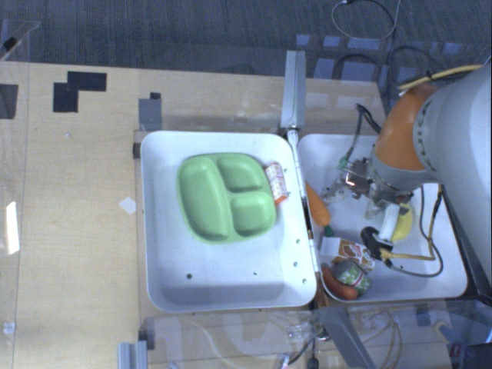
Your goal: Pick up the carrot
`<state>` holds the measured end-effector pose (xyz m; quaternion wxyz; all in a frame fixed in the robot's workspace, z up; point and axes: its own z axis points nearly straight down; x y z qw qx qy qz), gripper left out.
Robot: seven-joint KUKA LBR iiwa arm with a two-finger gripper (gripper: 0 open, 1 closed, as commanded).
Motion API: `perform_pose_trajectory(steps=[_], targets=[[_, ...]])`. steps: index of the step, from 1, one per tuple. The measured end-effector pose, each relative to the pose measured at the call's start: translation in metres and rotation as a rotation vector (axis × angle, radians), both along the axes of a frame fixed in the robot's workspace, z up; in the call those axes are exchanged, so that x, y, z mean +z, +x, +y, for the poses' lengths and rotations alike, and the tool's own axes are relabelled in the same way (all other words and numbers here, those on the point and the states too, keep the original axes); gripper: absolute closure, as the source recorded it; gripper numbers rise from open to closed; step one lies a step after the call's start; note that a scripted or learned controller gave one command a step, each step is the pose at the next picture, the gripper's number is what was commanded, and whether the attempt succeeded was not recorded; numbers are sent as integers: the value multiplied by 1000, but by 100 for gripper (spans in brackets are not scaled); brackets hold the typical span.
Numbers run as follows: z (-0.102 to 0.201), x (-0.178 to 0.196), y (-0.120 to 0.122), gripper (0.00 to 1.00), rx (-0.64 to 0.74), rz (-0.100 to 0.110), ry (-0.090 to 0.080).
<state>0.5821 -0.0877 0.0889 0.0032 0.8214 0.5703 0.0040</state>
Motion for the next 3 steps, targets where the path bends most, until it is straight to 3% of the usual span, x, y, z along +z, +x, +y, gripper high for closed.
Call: perform_pose_trajectory(steps=[1,2,3], targets=[[2,11,3,100,5,-6,1],[2,11,3,0,5,-6,1],[-3,3,-13,0,453,-12,-13]])
